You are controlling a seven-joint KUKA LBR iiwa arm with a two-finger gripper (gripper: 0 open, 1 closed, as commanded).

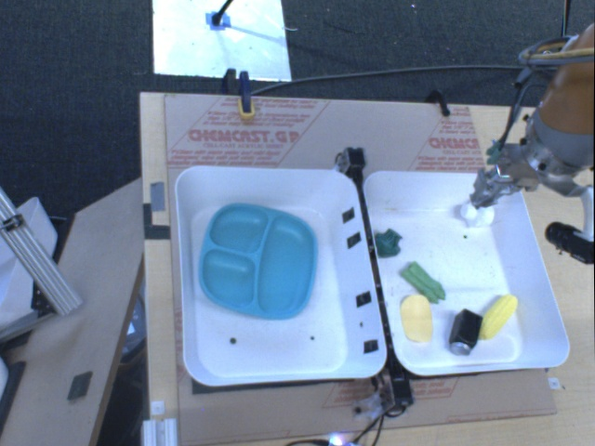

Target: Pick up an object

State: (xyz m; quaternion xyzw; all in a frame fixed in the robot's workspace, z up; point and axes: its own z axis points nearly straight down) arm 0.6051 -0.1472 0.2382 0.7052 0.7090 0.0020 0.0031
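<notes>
Two white bins on the worktop; end effector low over the right bin's far right corner.
Its tip sits just above a small white object; finger state cannot be told. Dark green piece, green strip, pale yellow piece, black can, yellow corn lie nearer. Left bin holds a blue divided plate.

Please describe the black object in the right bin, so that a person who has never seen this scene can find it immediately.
Look in the right bin, at its near edge. Three things lie there in a row: a pale yellow piece, the black object and a bright yellow corn cob. The black object is the middle one, short and dark, touching the corn cob; nothing else in that bin is black.
</notes>
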